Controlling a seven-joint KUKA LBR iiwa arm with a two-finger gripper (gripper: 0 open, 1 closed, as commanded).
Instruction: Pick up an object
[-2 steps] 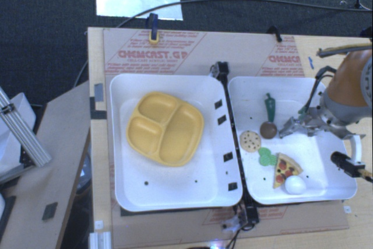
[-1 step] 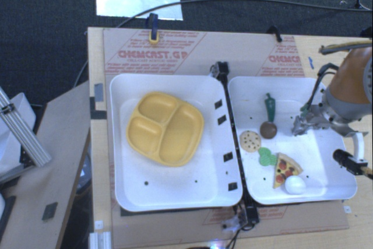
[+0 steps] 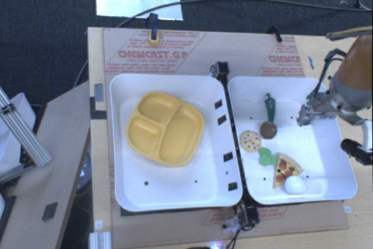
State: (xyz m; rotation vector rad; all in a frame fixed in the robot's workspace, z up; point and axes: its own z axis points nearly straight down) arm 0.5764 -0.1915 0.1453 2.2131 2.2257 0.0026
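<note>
Camera view puts me at the approach step, nothing grasped yet. Nearest in the right bin (image 3: 344, 186) lie a white egg (image 3: 295, 185) and pizza slice (image 3: 286, 168), then green pieces (image 3: 267, 157), a cookie (image 3: 250, 140), a brown ball (image 3: 268, 129) and a green pepper (image 3: 270, 107) farther back. My pincer (image 3: 307, 114) hovers right of the ball; I cannot tell its opening. Next I'd lower over one item.
</note>
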